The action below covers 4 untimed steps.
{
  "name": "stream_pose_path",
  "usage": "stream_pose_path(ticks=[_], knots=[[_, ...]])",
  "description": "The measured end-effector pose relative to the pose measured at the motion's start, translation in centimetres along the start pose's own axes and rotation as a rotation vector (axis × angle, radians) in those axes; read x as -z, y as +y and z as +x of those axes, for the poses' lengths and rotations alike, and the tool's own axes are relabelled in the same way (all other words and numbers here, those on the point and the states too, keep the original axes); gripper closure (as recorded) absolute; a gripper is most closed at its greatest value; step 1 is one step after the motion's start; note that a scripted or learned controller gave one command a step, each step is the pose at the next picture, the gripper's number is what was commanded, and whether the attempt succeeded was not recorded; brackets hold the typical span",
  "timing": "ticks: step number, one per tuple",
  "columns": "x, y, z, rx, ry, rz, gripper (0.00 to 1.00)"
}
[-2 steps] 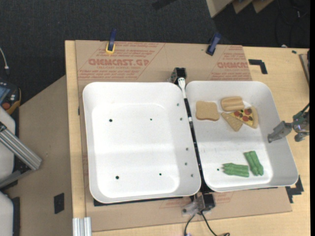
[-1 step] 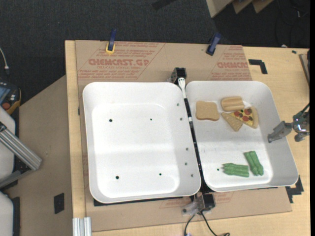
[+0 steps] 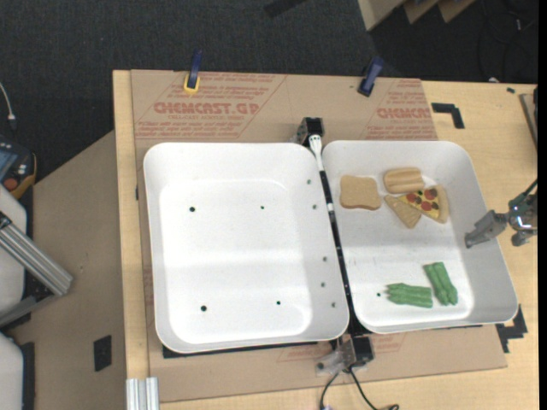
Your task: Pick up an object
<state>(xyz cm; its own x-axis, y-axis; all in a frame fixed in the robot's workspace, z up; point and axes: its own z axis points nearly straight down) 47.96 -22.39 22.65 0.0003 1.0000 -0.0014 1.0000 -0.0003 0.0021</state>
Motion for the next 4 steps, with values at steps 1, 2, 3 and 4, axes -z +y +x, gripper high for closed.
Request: stream_pose_path(ticks=[1, 2, 3, 4], knots=[[0.0, 0.0, 0.0, 0.0, 0.0, 0.0, 0.0], [0.0, 0.0, 0.0, 0.0, 0.0, 0.0, 0.0], [0.0, 0.0, 0.0, 0.0, 0.0, 0.0, 0.0], [0.0, 0.0, 0.0, 0.0, 0.0, 0.0, 0.0]])
